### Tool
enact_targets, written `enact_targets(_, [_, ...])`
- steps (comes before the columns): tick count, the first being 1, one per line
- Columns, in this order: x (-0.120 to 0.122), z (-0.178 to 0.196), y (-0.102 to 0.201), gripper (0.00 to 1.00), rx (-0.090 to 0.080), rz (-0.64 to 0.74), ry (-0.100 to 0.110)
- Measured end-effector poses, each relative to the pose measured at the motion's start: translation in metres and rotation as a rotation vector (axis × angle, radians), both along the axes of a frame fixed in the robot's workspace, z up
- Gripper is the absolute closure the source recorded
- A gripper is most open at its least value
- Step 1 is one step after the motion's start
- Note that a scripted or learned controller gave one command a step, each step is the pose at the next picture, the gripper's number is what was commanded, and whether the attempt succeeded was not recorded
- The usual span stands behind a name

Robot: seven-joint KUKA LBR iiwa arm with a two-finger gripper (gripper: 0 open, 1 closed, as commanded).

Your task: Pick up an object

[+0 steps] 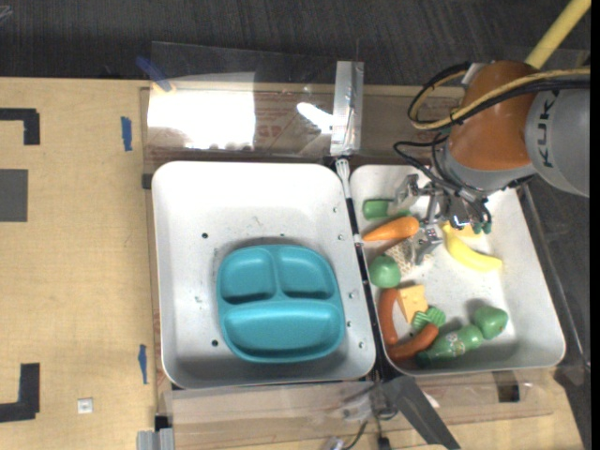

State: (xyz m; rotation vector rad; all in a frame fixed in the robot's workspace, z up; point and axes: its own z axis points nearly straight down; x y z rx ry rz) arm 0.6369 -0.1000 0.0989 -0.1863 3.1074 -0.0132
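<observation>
The right bin (539, 322) holds several toy foods. An orange carrot (392, 230) lies near its left wall, with a small green piece (376, 208) just behind it and a green round piece (383, 271) in front. A yellow banana (471, 250) lies toward the right. At the front sit a yellow cheese wedge (411, 301), a hot dog (396, 331) and green vegetables (472, 332). My gripper (429, 228) hangs low over the bin between the carrot and the banana, beneath the orange band (487, 125).
The left bin (178, 200) bears a teal divided plate (278, 300). A clear plastic sheet (248, 111) and a metal bracket (348, 106) lie behind the bins. Black cables (441, 101) loop off the wrist. Cardboard bench surface (66, 251) stretches to the left.
</observation>
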Motion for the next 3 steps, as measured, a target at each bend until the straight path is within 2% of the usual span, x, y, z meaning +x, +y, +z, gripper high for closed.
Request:
enact_targets(1, [0.029, 0.016, -0.082, 0.0, 0.002, 0.277, 0.023])
enact_targets(2, [-0.023, -0.011, -0.067, 0.0, 0.005, 0.133, 0.02])
enact_targets(3, [-0.023, -0.01, -0.044, 0.0, 0.0, 0.197, 0.02])
